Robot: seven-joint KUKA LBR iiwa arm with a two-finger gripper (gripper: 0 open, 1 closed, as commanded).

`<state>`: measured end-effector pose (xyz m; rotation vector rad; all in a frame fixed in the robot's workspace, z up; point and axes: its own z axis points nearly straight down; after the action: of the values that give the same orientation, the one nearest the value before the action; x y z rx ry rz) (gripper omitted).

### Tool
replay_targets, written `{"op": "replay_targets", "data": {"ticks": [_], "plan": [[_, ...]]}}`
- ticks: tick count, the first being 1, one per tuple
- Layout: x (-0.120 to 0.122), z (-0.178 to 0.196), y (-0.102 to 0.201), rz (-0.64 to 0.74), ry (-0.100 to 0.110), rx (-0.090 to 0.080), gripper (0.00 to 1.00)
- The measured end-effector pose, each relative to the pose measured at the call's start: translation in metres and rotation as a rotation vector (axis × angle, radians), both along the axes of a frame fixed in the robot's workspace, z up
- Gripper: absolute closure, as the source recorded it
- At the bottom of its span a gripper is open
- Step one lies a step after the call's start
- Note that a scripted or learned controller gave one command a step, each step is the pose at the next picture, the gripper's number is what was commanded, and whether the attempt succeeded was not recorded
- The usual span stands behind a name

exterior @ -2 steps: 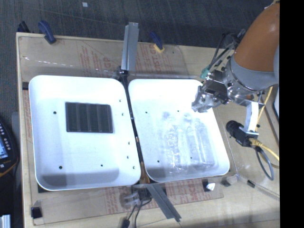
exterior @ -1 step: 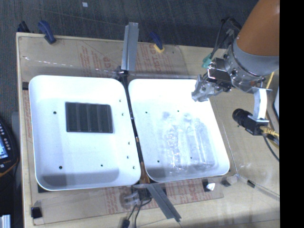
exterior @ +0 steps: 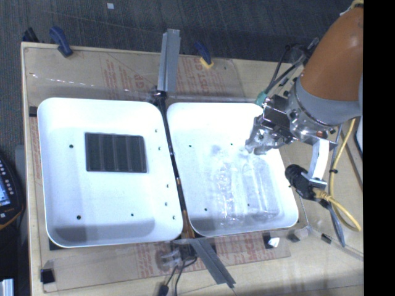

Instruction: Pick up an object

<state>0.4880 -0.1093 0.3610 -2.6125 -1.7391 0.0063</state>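
Bench (exterior: 99, 261): flat pale board, printed with faint red lines, metal strips at its near edge.

Right bin (exterior: 191, 184): shallow white tray, rounded corners, smooth and glossy. It holds a clear plastic package (exterior: 244, 190), ribbed and wrinkled, nearly see-through, lying flat across the near and middle part of the floor.

Left bin (exterior: 62, 184): same white tray, touching the right bin along a dark seam. A dark ribbed rectangular panel (exterior: 116, 152) lies flat on its floor, toward the far side.

Gripper (exterior: 256, 148): metal, blocky, above the far right part of the right bin, tips just at the far edge of the clear package. Whether it is spread or pressed together cannot be told.

Arm (exterior: 333, 60): rounded orange band over grey collar, cables alongside.

Blue clamps (exterior: 62, 42): on the bench's far edge.
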Motion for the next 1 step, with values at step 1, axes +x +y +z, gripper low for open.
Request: {"op": "replay_targets", "data": {"ticks": [1], "plan": [[-0.0109,-0.0393,0.0014,-0.184,-0.002,0.0,1.0]]}}
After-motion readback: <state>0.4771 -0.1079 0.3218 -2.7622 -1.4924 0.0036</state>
